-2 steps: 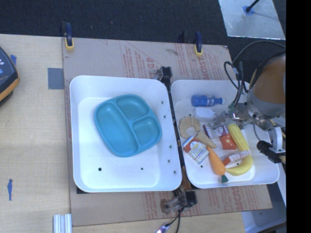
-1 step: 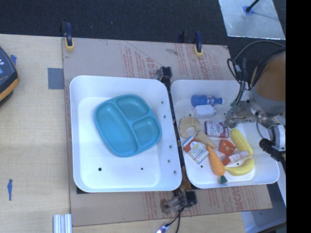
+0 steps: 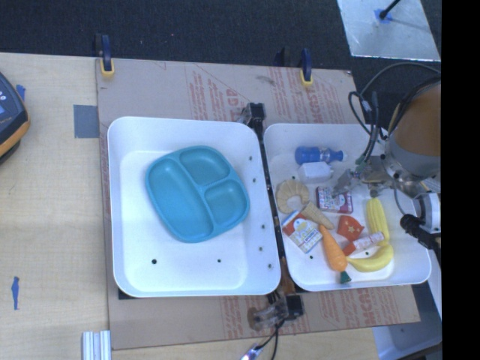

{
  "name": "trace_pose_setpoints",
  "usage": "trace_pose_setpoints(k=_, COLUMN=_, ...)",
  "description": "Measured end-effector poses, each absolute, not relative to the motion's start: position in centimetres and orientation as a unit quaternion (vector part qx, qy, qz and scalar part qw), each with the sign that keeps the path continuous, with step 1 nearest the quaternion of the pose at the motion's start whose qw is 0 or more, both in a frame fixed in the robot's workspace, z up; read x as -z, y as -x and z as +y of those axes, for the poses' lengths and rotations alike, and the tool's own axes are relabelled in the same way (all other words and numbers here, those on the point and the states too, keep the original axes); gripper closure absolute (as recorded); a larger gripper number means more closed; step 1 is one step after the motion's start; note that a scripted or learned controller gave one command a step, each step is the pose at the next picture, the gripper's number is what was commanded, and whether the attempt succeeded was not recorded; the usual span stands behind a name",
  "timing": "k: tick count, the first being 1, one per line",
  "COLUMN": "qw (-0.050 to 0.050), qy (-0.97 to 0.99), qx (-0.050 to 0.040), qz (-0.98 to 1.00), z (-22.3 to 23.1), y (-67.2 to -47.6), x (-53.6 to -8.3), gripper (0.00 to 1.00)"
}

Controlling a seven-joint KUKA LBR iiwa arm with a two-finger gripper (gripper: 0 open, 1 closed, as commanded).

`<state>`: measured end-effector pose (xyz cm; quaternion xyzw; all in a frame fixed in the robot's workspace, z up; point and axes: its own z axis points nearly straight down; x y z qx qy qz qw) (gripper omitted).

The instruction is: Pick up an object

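The right bin [image 3: 352, 283] holds several small items. A blue bottle [image 3: 318, 155] lies at the back with a white block [image 3: 316, 172] just in front of it. Below them are a tan bread roll [image 3: 292, 194], a pink packet [image 3: 333, 199], a small red and white carton [image 3: 303, 232], a red piece [image 3: 350, 227], an orange carrot [image 3: 334, 251], a yellow corn cob [image 3: 378, 217] and a banana [image 3: 373, 260]. My gripper [image 3: 354, 180] hangs over the bin's right half, just right of the white block and above the pink packet. Nothing is seen held in it.
The left bin [image 3: 120, 201] holds a blue divided plate [image 3: 196, 192]. Black cables [image 3: 367, 111] loop behind the wrist at the right bin's far right corner. A yellow and dark device [image 3: 9, 118] sits at the bench's left edge. Clamps [image 3: 106, 57] hold the cardboard mat.
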<state>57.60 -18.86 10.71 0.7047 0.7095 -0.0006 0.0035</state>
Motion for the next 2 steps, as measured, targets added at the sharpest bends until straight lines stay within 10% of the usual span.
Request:
trace_pose_setpoints(k=1, qw=-0.001, qy=-0.706, qx=0.0014, qz=0.708, z=-13.9, y=-51.6, x=-9.1, gripper=0.0)
trace_pose_setpoints(k=2, qw=-0.001, qy=-0.705, qx=0.0023, qz=0.709, z=-14.0, y=-51.6, x=-10.2, gripper=1.0)
